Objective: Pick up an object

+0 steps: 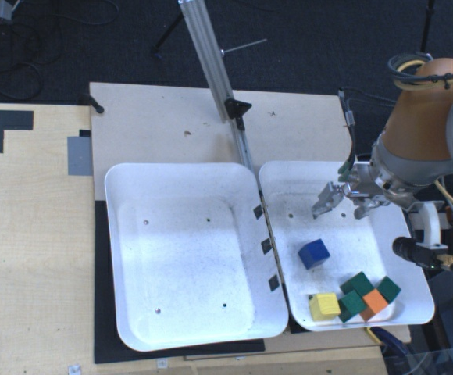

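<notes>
A blue cube (313,253) is seen lying on the floor of the right bin (289,180), just below the pincer (341,203) and apart from it. The pincer is held open over the bin, with nothing between its fingers. Farther below, a yellow block (325,306), two green blocks (361,291) and an orange block (375,302) are clustered. To the left, the left bin (117,180) is set on the bench (164,123).

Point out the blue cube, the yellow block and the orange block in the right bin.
blue cube (314,253), camera view, middle of its top face.
yellow block (325,305), camera view, centre of its top face.
orange block (375,301), camera view, centre of its top.
</notes>
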Motion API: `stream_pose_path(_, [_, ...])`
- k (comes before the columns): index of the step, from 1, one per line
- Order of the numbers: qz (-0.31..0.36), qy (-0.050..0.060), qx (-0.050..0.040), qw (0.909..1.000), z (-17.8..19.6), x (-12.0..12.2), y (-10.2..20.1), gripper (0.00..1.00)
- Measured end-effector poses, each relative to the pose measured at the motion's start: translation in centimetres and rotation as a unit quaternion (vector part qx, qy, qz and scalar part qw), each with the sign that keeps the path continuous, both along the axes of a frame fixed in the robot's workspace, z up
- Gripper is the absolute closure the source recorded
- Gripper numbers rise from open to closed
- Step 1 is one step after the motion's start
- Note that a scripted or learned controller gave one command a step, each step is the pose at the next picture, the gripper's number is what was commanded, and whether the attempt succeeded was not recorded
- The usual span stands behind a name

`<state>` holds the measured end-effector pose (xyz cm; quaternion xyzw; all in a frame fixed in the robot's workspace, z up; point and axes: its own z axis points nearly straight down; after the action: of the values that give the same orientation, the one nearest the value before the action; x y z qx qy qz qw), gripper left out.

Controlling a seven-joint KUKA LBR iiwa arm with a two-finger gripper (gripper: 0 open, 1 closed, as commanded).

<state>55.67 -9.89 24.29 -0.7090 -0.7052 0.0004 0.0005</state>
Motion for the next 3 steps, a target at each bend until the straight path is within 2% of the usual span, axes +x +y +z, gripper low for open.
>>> stream_pose_path(1, [0.002,0.005,0.0008,1.0000,-8.5,-2.0,-0.8,0.00])
stream_pose_path(2, [0.003,-0.001,-0.0004,1.0000,-15.2,-2.0,0.3,0.00])
stream_pose_path(3, [0.000,0.000,0.0011,1.0000,-14.1,-2.1,0.1,1.00])
